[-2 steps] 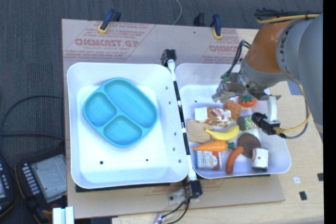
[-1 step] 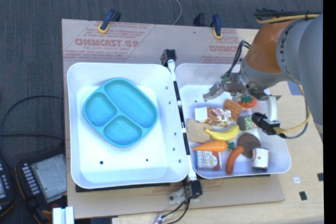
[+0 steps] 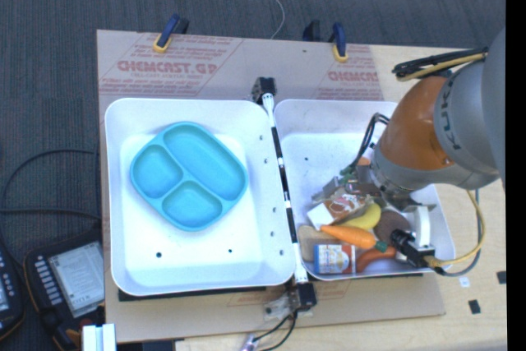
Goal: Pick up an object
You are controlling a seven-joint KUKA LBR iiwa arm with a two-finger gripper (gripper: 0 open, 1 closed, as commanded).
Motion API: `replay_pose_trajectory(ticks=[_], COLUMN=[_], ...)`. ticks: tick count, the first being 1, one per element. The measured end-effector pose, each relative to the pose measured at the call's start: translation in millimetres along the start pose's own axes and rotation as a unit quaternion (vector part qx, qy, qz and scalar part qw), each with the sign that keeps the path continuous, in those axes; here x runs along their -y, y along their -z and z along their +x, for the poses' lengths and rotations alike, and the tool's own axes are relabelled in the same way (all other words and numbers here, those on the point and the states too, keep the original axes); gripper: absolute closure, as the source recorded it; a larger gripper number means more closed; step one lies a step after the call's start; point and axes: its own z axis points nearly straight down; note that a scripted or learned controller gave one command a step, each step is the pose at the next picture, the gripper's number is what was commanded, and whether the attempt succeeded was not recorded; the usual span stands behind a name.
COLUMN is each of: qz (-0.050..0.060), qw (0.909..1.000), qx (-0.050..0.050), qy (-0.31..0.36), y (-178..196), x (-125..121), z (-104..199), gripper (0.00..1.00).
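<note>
In the right bin [image 3: 316, 148], a heap of toy food lies at the front. It includes a yellow banana [image 3: 363, 218], an orange carrot [image 3: 352, 235], a small labelled jar [image 3: 332, 260], a white card [image 3: 317, 216] and a brown packet [image 3: 345, 198]. My gripper [image 3: 352, 177] reaches down from the right, just above the back edge of the heap and over the brown packet. The grey wrist and its orange band [image 3: 411, 131] hide much of it.
The left bin [image 3: 123, 259] holds a blue divided plate [image 3: 188, 174]. A ridge with a black clamp [image 3: 265, 88] separates the two bins. Cables run along the arm and over the right bin's front right corner [image 3: 427, 259]. The back half of the right bin is bare white floor.
</note>
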Motion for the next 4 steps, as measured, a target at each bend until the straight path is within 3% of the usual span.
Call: replay_pose_trajectory(ticks=[1, 2, 3, 4], qz=[-0.004, 0.013, 0.014, 0.014], qw=[1.0, 0.9999, 0.9999, 0.9999], qx=[0.0, -0.003, -0.002, -0.002], qy=[0.0, 0.002, 0.002, 0.001], y=[11.4, 90.3, 87.6, 79.3], x=[-2.8, -55.9, -135.1, -144.2], z=[-0.1, 73.4, 62.5, 12.5], gripper=[1.0, 1.0, 1.0, 1.0])
